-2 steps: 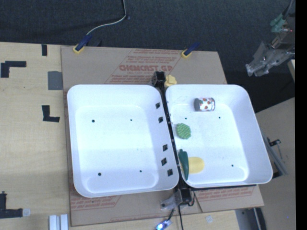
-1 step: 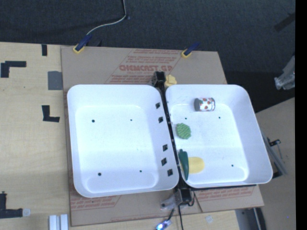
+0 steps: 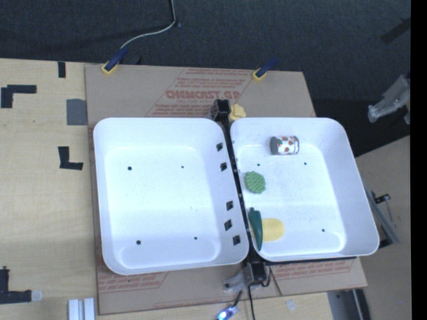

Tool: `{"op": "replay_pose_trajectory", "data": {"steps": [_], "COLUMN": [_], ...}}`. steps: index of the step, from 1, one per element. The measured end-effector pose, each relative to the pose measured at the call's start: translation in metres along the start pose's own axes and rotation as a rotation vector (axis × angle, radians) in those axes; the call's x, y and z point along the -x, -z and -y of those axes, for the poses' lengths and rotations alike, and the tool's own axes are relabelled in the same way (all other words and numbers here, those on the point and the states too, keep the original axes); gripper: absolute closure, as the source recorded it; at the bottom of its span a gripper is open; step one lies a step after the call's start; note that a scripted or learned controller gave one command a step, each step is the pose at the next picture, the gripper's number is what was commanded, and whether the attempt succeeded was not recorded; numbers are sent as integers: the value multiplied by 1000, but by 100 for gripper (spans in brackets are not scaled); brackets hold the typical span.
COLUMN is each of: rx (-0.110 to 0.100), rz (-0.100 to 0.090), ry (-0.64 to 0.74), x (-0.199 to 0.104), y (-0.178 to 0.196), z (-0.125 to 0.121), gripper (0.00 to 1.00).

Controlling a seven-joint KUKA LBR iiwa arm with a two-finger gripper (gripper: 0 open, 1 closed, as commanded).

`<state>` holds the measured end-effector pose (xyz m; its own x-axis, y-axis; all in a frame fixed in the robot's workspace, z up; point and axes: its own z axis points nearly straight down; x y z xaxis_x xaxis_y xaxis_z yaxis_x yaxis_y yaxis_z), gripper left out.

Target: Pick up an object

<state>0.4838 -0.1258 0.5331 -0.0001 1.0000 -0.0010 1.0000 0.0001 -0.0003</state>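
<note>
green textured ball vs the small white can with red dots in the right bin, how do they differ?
Colour: the round green textured ball is solid green; the small white can with red dots is white with red spots and a grey end.
Shape: the ball is round; the can is cylindrical, lying on its side.
Place: the ball sits near the divider, mid-bin; the can lies closer to the far wall.
Shared: both rest in the right white bin, apart from each other.

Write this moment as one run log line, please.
right bin: small can, green ball, yellow object | left bin | nothing picked yet
</note>
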Motion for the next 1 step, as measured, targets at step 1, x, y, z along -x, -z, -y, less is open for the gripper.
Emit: {"op": "replay_pose_trajectory", "data": {"steps": [1], "rx": [1], "rz": [1], "ry": [0], "x": [0], "y": [10], "z": [0], "gripper": [100]}}
